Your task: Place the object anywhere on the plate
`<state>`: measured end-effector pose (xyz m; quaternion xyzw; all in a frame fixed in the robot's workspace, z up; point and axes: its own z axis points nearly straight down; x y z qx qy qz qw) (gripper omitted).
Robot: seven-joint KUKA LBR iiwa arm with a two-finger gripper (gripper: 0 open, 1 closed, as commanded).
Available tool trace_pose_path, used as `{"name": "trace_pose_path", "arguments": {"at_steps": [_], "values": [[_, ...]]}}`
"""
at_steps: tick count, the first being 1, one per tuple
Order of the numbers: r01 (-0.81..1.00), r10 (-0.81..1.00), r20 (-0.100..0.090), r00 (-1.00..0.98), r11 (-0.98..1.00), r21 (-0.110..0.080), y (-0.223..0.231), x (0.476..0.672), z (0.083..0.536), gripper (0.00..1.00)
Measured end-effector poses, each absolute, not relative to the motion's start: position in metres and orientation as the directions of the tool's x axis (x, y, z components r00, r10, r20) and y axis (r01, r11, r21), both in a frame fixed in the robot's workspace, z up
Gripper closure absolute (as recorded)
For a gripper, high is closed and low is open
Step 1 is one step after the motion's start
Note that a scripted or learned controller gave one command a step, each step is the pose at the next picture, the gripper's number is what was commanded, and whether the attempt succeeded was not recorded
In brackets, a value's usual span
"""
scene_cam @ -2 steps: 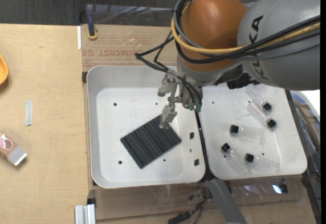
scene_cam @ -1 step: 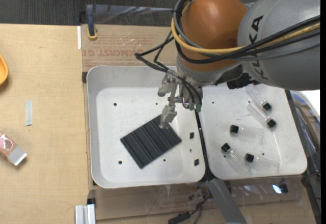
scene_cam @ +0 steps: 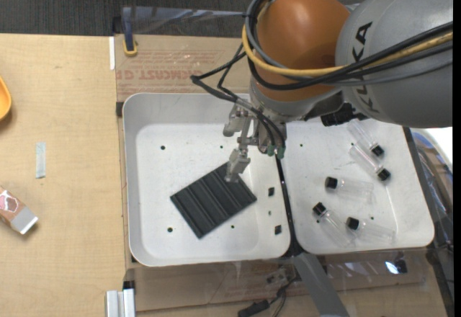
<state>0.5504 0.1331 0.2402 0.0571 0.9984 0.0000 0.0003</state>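
Observation:
A dark ribbed rectangular plate point(scene_cam: 212, 201) lies flat and turned at an angle in the left white bin point(scene_cam: 144, 186). My gripper point(scene_cam: 238, 163) hangs from the orange-banded wrist point(scene_cam: 302, 27) just over the plate's upper right corner. Whether anything is in its grasp is too small to tell. Several small clear tubes with black caps point(scene_cam: 367, 152) lie scattered in the right bin point(scene_cam: 410, 229).
Two small black bits point(scene_cam: 271, 192) lie in the left bin near the wall between the bins. On the wooden bench to the left are a grey strip point(scene_cam: 40, 161), a red and white packet point(scene_cam: 16, 211) and an orange object point(scene_cam: 3, 101) at the edge. Cardboard point(scene_cam: 173, 67) lies behind the bins.

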Motion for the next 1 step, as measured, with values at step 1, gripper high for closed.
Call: {"name": "trace_pose_path", "arguments": {"at_steps": [1], "values": [[0.114,0.114,-0.001,-0.993,0.993,0.0,0.1331,0.5504,0.2402,0.0]]}}
